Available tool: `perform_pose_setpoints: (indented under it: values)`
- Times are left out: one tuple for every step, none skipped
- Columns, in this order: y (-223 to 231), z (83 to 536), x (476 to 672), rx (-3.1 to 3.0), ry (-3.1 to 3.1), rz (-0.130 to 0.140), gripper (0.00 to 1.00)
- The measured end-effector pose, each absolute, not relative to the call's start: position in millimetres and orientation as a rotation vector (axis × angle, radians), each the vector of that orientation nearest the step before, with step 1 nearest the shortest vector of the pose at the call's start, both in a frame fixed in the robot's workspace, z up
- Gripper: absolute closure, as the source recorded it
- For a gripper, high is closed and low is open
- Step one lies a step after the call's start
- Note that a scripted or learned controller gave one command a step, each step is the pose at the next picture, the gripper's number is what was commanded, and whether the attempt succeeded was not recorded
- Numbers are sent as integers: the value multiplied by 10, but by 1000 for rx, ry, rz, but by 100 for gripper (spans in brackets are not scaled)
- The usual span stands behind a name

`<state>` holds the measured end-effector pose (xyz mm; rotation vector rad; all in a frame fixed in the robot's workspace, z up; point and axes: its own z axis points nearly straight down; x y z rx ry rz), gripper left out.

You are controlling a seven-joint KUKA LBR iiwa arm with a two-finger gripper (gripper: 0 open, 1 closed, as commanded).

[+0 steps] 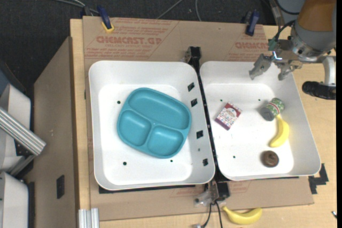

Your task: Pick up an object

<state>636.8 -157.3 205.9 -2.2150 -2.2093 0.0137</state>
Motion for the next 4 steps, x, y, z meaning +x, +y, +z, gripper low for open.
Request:
perform_pose_setpoints:
  values:
    - [-1570,2149,6399,-2221,-2221,0,0]
    - [-1566,1677,6485,-2216,-2221,4,0]
    - [-1581,1149,6585,-2216,-2222,3,0]
    - [-1573,835,6583,-2217,-2221,4,0]
